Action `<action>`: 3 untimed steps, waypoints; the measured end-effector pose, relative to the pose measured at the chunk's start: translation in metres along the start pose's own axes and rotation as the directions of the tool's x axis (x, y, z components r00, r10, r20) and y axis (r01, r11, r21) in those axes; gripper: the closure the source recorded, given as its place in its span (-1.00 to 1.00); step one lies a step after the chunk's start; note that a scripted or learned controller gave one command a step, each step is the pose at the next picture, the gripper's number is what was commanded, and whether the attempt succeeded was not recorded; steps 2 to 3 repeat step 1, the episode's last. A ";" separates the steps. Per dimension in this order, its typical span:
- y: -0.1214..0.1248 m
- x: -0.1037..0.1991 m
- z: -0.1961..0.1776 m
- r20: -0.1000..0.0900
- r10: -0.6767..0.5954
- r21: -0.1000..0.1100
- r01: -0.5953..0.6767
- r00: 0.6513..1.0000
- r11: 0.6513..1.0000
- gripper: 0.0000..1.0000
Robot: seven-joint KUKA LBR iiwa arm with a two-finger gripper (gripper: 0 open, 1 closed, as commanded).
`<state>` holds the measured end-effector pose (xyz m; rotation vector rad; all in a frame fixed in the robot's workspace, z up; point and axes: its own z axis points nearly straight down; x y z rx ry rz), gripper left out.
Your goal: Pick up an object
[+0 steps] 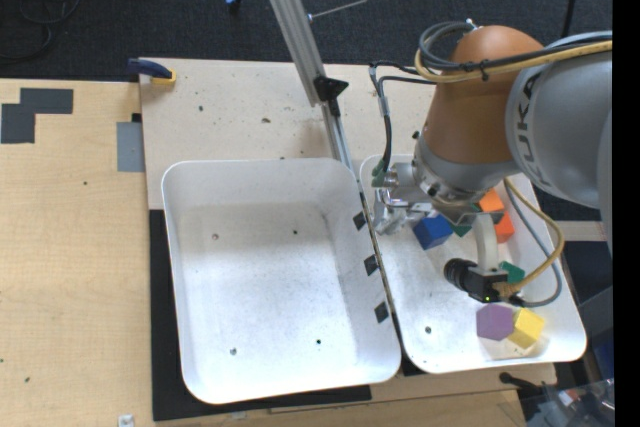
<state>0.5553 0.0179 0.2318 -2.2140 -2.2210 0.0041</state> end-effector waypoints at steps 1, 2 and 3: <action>-0.016 0.052 -0.009 -0.001 -0.002 0.000 0.002 1.000 1.000 1.00; -0.016 0.052 -0.009 -0.001 -0.002 0.000 0.002 1.000 1.000 1.00; -0.016 0.052 -0.009 -0.001 -0.002 0.000 0.002 1.000 1.000 1.00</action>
